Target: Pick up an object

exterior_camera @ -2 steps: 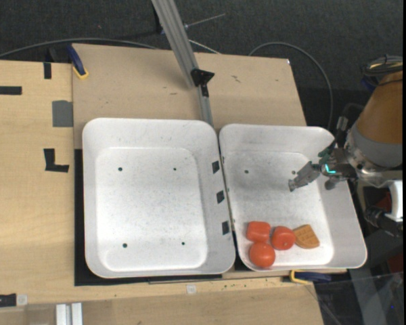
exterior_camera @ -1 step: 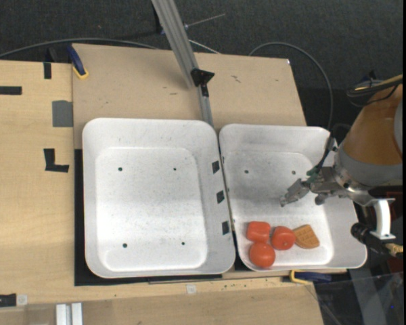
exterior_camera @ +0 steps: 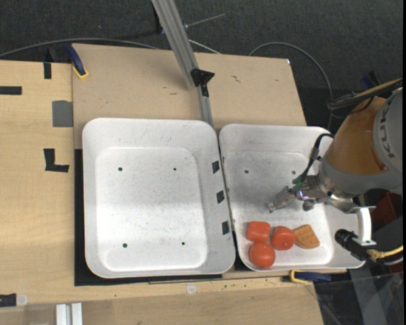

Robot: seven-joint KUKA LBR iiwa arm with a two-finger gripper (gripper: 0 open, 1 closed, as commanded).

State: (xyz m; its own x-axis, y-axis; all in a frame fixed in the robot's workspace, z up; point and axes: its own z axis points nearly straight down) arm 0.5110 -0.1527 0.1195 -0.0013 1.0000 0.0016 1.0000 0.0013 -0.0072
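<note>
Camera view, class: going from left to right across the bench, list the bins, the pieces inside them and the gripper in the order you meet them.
Left bin → right bin → red pieces → gripper → tan piece.

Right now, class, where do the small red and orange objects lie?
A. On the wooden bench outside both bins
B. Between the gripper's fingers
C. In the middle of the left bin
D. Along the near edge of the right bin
D: the three red objects and the orange piece sit clustered by the near edge of the right bin, with the gripper above them in the picture, apart from them.
</note>
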